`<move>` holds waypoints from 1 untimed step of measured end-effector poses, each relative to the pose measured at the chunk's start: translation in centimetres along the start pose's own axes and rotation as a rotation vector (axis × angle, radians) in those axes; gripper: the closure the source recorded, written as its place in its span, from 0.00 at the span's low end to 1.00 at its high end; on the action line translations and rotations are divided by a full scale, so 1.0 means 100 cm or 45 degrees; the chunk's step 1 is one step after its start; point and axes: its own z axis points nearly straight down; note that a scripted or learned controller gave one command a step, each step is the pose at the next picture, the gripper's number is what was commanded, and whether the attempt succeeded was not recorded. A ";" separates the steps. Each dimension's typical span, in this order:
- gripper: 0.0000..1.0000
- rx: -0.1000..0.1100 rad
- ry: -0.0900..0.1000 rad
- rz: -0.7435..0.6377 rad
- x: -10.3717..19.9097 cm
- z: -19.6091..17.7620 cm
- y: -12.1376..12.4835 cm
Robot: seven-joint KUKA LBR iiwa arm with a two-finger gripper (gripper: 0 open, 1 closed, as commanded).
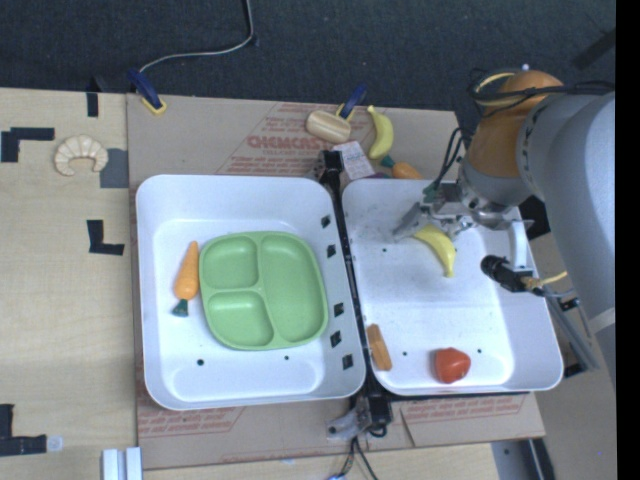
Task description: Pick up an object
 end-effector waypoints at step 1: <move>1.00 0.000 -0.003 -0.002 0.000 -0.010 0.000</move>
